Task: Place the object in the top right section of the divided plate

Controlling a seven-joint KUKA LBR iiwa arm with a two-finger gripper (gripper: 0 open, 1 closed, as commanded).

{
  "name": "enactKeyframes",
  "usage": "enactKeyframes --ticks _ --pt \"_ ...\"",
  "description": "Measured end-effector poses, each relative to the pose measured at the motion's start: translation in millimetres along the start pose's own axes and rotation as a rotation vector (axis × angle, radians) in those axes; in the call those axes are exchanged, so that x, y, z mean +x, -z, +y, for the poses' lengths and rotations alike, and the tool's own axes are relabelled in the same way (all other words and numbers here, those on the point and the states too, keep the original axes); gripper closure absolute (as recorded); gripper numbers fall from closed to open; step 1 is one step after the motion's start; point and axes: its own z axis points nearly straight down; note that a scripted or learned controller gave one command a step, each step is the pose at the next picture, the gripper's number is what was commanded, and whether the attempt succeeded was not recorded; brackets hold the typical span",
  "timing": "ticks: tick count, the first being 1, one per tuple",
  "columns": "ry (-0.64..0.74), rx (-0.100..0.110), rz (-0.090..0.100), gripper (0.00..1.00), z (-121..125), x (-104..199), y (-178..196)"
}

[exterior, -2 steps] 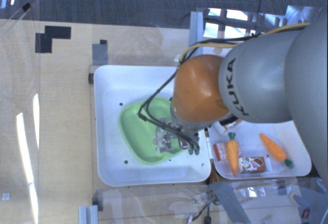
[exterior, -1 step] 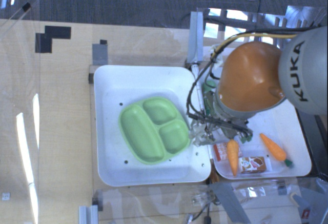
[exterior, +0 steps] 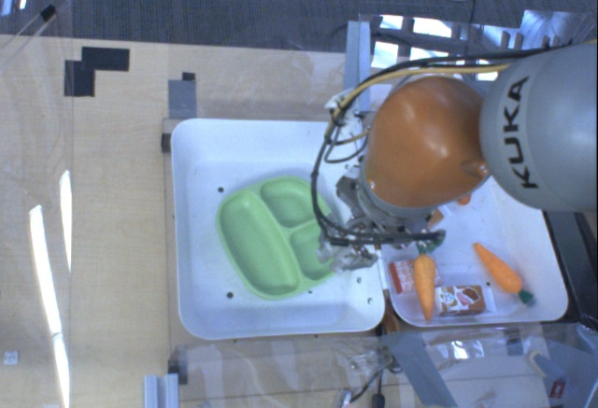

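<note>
Camera view showed your pincer (exterior: pixel 348 252) over the right edge of the green divided plate (exterior: pixel 266 243) in the left bin (exterior: pixel 201 210); its state could not be told. No carried object was discernible. You risked releasing onto the plate's rim, outside the section.

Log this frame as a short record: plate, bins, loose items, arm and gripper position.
plate: green divided plate, three sections, lying in the left bin
right bin: holds two carrots, one lying over a small packet, the other further right
arm: grey with orange band, reaching in over the seam between the bins
gripper: at the plate's right edge, beside the right-hand sections
held object: cannot tell, the wrist hides the fingertips
</note>
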Motion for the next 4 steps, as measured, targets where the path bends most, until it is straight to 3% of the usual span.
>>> enactKeyframes --ticks 1,2,3,4 --pt "-0.002 0.003 -0.009 1.00 -0.2 -3.2 11.9" --pt "-0.116 0.000 0.000 1.00 -7.0 -9.0 40.5" --pt "-0.135 0.017 -0.029 1.00 10.2 -25.5 -71.3" --pt "-0.234 0.002 0.000 1.00 -9.8 13.2 0.4"
